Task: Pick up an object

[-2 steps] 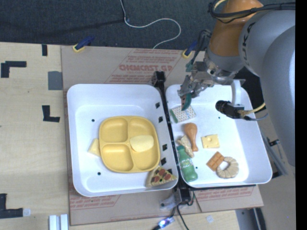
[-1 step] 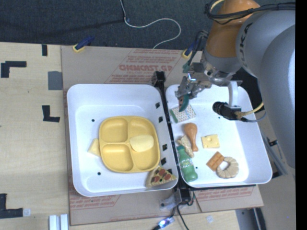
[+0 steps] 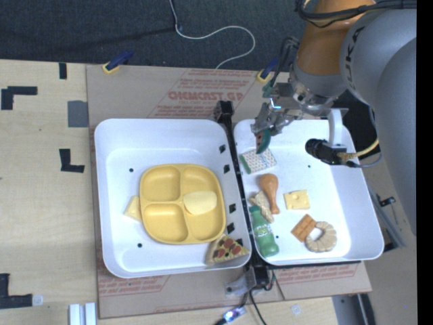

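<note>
My gripper (image 3: 262, 139) hangs over the back left corner of the right bin (image 3: 352, 181), just above a small white and green checkered piece (image 3: 258, 160). Nothing shows in the gripper. Further forward in that bin lie a brown drumstick (image 3: 269, 187), a pale tan scrap (image 3: 260, 204), a yellow cheese square (image 3: 296, 200), a green bottle (image 3: 262, 232), an orange cracker (image 3: 303, 227) and a beige ring (image 3: 322, 237).
The left bin (image 3: 115, 147) holds a yellow divided plate (image 3: 169, 215) with a pale slice (image 3: 200, 202) on it, a yellow wedge (image 3: 131, 208) and a pizza slice (image 3: 227, 250). A black clamp (image 3: 225, 110) sits where the bins meet. A black part (image 3: 325, 151) juts over the right bin.
</note>
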Controlling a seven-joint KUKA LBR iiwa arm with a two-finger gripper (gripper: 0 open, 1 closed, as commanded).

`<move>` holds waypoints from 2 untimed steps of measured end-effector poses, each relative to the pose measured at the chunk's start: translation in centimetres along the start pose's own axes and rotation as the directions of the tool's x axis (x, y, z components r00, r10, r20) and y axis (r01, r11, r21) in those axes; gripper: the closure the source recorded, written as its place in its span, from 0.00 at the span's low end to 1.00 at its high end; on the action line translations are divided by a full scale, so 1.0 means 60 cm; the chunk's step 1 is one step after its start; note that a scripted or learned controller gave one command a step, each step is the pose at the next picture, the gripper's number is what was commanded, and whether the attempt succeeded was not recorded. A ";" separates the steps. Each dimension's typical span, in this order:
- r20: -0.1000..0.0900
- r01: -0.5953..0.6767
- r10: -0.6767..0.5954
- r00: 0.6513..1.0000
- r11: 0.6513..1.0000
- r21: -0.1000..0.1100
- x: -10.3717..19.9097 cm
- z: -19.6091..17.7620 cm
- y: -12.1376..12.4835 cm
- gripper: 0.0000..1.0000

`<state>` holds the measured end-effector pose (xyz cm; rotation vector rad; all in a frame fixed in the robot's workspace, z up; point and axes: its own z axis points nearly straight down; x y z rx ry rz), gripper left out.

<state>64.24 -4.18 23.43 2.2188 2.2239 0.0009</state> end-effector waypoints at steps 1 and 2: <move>0.002 -0.001 0.001 1.000 1.000 0.004 0.007 0.028 0.000 1.00; 0.001 -0.001 0.001 1.000 1.000 0.001 -0.016 0.005 0.012 1.00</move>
